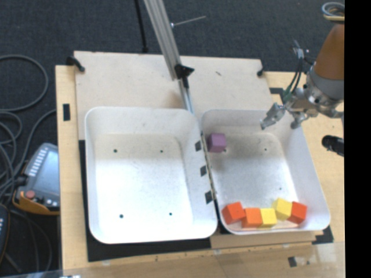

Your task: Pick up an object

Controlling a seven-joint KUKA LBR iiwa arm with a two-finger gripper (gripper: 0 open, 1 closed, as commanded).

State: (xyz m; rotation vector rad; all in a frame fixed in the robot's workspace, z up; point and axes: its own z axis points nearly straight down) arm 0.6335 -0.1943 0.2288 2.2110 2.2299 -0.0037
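Camera view: tool [284,117] hangs over right bin's [307,172] far rim, fingers spread, nothing between them. Purple cube [217,142] sits alone, well left of tool. Other blocks [264,213] are packed against the near wall; grabbing there risks fingers jamming on neighbours or rim.

Bench is bearing two white bins: left bin [98,155], right bin [301,161]. Right bin is holding six blocks: one purple block [217,142], three orange blocks [233,212] [253,217] [298,211], two yellow blocks [268,216] [283,207].
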